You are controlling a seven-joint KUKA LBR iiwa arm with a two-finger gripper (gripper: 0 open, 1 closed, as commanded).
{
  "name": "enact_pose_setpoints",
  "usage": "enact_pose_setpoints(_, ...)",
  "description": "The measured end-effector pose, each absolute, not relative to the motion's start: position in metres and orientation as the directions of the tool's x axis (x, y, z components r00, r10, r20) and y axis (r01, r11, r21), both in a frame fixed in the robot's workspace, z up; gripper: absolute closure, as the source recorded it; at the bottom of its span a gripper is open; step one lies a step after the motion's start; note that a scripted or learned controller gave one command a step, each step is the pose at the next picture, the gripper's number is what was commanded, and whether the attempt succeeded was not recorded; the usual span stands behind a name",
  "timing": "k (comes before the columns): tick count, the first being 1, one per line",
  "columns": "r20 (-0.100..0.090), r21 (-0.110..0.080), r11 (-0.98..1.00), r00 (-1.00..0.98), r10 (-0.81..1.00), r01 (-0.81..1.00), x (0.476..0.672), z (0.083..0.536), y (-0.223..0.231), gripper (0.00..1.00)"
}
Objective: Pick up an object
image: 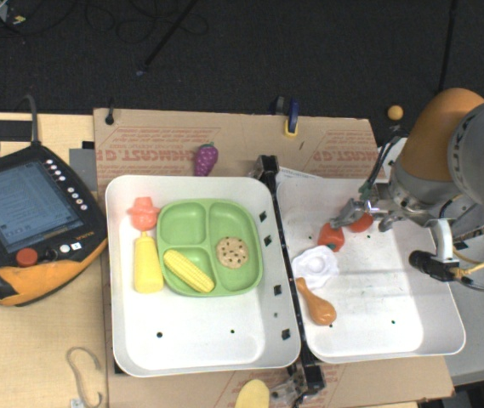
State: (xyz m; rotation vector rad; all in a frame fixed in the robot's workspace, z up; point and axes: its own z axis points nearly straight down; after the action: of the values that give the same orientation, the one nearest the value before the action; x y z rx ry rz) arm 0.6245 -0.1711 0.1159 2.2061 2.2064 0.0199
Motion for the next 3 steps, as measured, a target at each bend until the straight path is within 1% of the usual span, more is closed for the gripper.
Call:
enact_pose_setpoints(1,-0.004,0.022,-0.001,0.001,1.000,1.000,0.624,0.123,-0.171,1.00)
enact_pose_setpoints(2,-0.001,0.004,-0.001,0.001,1.000,1.000,0.623,0.187,-0.171,1.00)
enact_pose_setpoints(3,-0.001,0.003,-0.001,0.001,1.000,1.000,0.624,0.231,-0.172,1.00)
